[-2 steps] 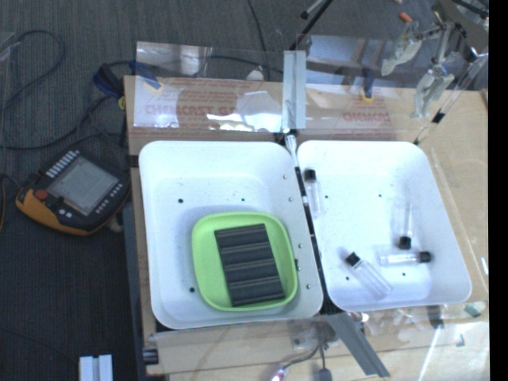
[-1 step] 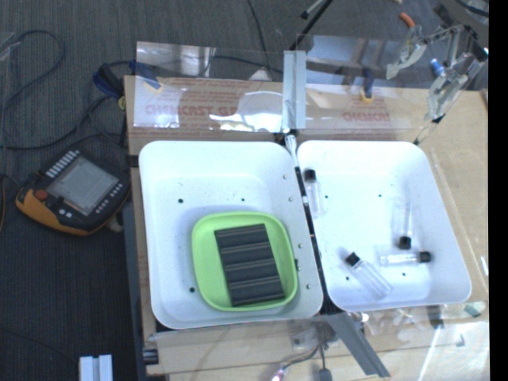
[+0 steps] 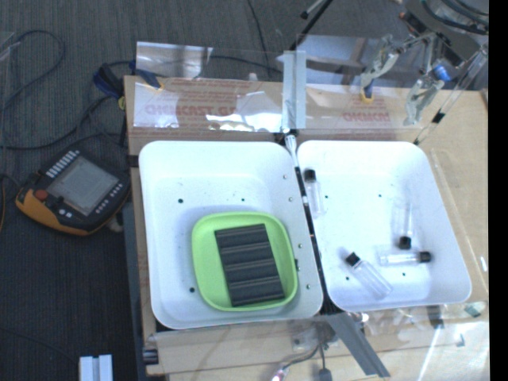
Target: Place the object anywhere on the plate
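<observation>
A green square plate [image 3: 205, 248] lies in the left bin [image 3: 167, 189], toward its front. On the plate rests a dark grey ridged block [image 3: 250, 264], lying flat and covering most of it. My gripper [image 3: 393, 90] hangs at the top right, above the back edge of the right bin [image 3: 373, 173] and far from the plate. Its two thin fingers [image 3: 371, 74] are spread apart with nothing between them, so it is open.
Several clear vials with black caps lie in the right bin: one by the dividing rim [image 3: 311, 187] and others near the front right [image 3: 365, 272]. A taped cardboard wall [image 3: 206, 105] runs behind the bins. A teach pendant [image 3: 75, 190] sits on the floor at left.
</observation>
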`<state>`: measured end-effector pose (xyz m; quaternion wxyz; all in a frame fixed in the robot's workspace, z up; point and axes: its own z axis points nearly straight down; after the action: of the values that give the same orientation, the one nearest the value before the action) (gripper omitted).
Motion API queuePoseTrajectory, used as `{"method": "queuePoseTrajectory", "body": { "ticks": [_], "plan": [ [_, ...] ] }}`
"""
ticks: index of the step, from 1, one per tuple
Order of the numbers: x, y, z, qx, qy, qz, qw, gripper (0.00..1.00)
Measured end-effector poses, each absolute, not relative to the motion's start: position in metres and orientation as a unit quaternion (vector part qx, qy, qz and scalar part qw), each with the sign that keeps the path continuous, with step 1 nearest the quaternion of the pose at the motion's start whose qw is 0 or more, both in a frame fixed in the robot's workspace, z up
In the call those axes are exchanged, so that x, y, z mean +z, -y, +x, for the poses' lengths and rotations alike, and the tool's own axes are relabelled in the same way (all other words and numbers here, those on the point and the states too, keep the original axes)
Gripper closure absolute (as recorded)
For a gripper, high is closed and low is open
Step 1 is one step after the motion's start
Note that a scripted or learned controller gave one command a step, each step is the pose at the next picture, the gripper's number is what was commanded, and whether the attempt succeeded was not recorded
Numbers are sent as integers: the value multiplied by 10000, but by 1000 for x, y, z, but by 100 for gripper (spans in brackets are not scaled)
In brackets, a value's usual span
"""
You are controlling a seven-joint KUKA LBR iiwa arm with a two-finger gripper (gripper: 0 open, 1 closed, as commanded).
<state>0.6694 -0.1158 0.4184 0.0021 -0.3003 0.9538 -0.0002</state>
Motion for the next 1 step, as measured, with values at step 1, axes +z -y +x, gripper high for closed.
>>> {"method": "queuePoseTrajectory", "body": {
  "ticks": [1],
  "plan": [
    [435,137,669,-11,-9283,-3718,25,0]
  ]
}}
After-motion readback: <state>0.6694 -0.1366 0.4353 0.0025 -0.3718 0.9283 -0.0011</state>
